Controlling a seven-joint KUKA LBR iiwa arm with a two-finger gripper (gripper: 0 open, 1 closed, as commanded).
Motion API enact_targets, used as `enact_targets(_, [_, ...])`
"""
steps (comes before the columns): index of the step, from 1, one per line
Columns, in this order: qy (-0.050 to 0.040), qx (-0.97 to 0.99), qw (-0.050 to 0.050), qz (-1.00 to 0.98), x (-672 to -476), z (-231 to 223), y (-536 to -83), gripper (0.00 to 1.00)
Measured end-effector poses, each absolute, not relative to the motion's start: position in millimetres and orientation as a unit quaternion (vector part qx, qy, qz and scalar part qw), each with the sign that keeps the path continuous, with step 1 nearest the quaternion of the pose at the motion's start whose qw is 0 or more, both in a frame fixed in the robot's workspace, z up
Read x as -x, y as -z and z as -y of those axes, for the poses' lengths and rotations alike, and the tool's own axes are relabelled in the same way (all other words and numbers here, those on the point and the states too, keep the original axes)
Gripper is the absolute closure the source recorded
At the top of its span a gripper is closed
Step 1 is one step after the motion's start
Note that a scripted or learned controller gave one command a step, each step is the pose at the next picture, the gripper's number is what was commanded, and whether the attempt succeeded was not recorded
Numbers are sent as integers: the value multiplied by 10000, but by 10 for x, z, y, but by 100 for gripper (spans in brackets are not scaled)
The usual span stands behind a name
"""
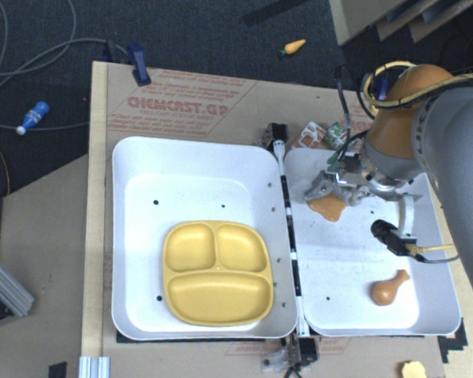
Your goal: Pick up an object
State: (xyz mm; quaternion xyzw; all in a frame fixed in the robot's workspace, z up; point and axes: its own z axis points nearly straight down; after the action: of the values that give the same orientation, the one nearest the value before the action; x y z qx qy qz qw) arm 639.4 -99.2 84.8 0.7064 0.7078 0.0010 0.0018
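**Low over the brown piece, nothing lifted yet**

My end effector (335,191) sits low in the right bin (343,292), toward its far left corner, right at a flat orange-brown piece (328,208). From this slanted view I cannot tell how wide it stands, nor whether it touches the piece or merely hangs over it (my own metal hides the contact). I judge the task to be at the approach or grasp stage: nothing is visibly raised off the bin floor, so gripping and lifting are left to do. Toward the front of the same bin lies a brown drumstick-shaped toy (388,288), well apart from me. The left bin (140,167) carries a yellow divided plate (217,273). Both bins rest on the bench (186,106).
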Motion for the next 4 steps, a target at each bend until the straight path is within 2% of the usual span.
enact_targets(1, [-29, -7060, 39, -7082, -6407, 988, -979, 100])
enact_targets(2, [-4, -7076, 18, -7066, -6345, 1190, -1065, 100])
enact_targets(3, [5, -7076, -16, -7066, -5973, 1155, -845, 100])
enact_targets(4, [-23, -7077, 48, -7065, -5664, 1314, -1867, 100])
